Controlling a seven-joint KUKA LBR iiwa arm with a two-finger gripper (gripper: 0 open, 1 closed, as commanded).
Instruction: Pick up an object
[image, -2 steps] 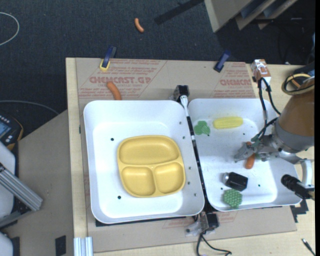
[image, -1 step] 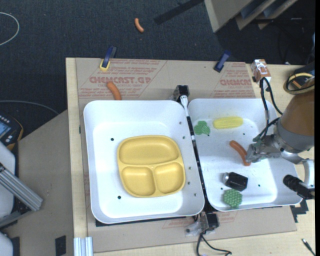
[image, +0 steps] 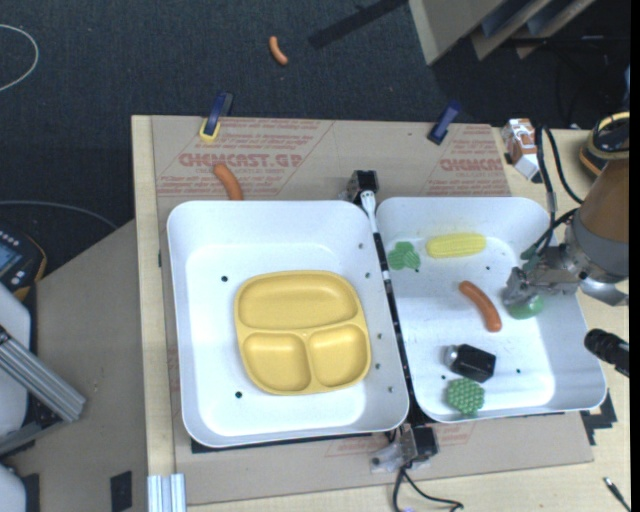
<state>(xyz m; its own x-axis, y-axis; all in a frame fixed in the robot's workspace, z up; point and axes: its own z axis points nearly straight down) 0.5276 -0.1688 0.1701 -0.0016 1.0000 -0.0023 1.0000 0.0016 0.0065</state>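
My gripper (image: 528, 288) hangs low over the right side of the right bin (image: 560, 385), directly above a pale green object (image: 524, 308) that it partly covers. Just to its left lies an orange sausage (image: 481, 305). Along the bin's far side are a yellow corn cob (image: 456, 245) and a green leafy piece (image: 404, 256). Nearer the front edge are a black block (image: 471, 361) and a green bumpy ball (image: 464, 396).
The left bin (image: 200, 300) holds a yellow divided plate (image: 300, 332). On the cardboard behind the bins is another orange sausage (image: 228, 181), with clamps along the board's far edge. Cables run at the far right beside the arm.
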